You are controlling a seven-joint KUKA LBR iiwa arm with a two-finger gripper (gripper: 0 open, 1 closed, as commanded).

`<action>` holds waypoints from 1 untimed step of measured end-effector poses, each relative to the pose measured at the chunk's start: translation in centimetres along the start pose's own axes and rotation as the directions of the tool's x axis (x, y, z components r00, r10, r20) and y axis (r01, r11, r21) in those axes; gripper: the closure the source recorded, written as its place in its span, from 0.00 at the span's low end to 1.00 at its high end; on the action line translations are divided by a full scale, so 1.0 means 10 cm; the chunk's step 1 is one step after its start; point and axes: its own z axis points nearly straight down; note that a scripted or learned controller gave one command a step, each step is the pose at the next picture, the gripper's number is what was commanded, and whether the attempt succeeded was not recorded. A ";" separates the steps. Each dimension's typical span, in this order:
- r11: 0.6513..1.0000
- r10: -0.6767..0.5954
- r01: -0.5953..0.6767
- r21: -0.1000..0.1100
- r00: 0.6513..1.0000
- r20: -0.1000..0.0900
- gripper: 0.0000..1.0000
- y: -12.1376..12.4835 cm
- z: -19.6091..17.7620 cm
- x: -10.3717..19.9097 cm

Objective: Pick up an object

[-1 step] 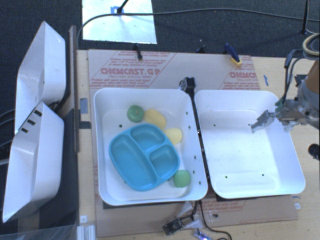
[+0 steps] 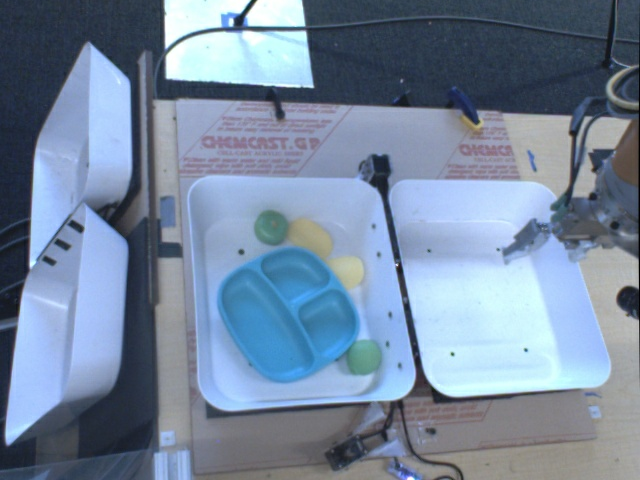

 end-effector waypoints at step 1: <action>1.000 0.001 -0.001 0.005 1.000 -0.001 0.00 -0.08 0.59 -0.03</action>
